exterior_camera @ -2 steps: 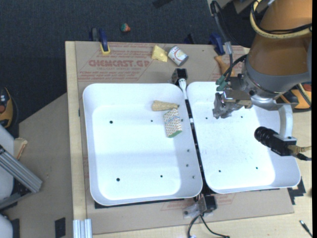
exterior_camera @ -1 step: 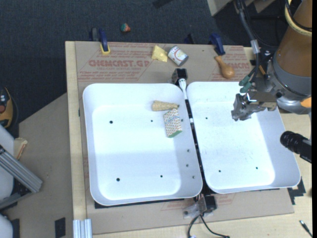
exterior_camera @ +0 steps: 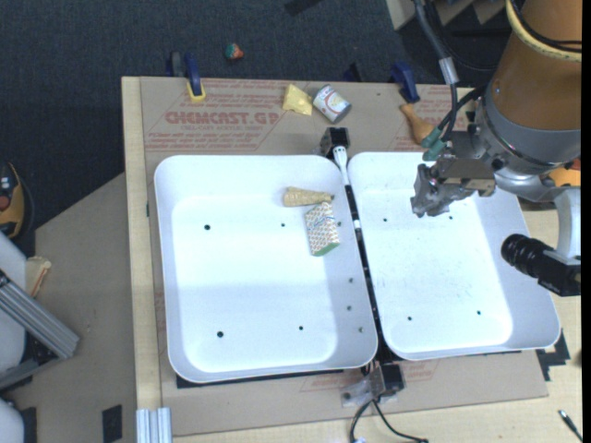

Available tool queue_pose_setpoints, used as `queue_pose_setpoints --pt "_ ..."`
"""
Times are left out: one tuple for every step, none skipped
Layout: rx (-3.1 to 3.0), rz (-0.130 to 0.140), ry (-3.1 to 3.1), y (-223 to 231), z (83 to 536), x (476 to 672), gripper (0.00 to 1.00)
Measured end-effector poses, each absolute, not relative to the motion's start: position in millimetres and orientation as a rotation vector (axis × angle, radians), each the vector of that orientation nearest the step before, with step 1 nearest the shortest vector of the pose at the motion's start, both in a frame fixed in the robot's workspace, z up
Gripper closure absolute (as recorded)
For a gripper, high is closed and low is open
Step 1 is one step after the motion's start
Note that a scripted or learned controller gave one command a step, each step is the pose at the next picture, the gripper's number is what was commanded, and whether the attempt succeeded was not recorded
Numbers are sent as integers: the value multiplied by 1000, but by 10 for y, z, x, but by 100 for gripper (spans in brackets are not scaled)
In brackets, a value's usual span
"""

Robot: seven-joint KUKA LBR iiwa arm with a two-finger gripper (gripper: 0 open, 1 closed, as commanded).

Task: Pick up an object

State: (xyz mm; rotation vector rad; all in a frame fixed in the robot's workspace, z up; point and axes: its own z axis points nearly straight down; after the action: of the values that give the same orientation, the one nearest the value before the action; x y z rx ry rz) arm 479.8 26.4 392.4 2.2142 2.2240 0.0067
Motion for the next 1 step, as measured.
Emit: queue_pose_setpoints --pt "2215 7 2223 551 4164 4798 100"
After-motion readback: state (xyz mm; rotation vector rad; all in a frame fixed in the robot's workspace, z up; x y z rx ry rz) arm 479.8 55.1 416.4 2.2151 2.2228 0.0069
